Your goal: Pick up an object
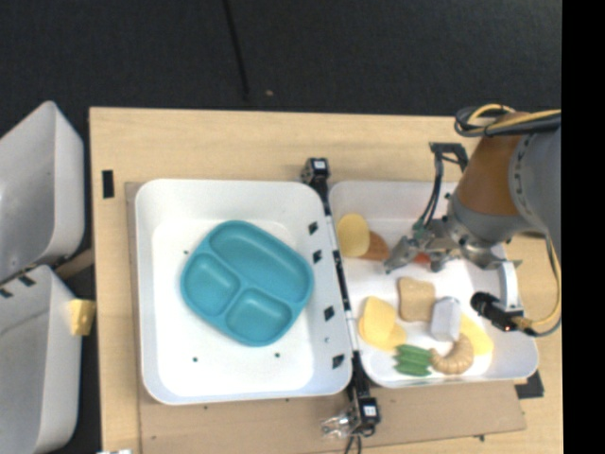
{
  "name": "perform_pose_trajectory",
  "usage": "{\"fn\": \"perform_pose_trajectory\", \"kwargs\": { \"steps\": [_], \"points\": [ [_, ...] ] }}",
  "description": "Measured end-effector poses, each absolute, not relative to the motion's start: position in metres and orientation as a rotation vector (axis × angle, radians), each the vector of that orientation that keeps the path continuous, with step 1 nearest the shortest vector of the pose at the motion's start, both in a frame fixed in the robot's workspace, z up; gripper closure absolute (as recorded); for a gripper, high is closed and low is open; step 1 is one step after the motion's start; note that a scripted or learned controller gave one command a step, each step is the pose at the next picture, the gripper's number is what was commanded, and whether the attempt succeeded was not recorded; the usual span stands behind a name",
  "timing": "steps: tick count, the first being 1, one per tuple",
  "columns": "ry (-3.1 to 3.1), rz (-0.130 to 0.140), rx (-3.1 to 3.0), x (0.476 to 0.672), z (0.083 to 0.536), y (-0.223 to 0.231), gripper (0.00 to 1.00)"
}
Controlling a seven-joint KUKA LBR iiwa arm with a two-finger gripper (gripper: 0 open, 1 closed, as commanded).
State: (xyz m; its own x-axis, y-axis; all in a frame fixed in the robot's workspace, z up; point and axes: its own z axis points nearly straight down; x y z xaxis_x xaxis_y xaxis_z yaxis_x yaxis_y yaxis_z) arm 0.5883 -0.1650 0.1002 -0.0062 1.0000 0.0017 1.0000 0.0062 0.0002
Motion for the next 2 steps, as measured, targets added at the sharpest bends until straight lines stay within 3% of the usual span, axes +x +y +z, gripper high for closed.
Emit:
{"fn": "perform_pose_trajectory", "kwargs": {
  "steps": [1,2],
  "points": [
    [-2.236,-0.014,-2.215,0.5906,0.2074,-0.0781,0.0],
    [-2.228,-0.001,-2.219,0.589,0.2114,-0.0851,1.0]
  ]
}}
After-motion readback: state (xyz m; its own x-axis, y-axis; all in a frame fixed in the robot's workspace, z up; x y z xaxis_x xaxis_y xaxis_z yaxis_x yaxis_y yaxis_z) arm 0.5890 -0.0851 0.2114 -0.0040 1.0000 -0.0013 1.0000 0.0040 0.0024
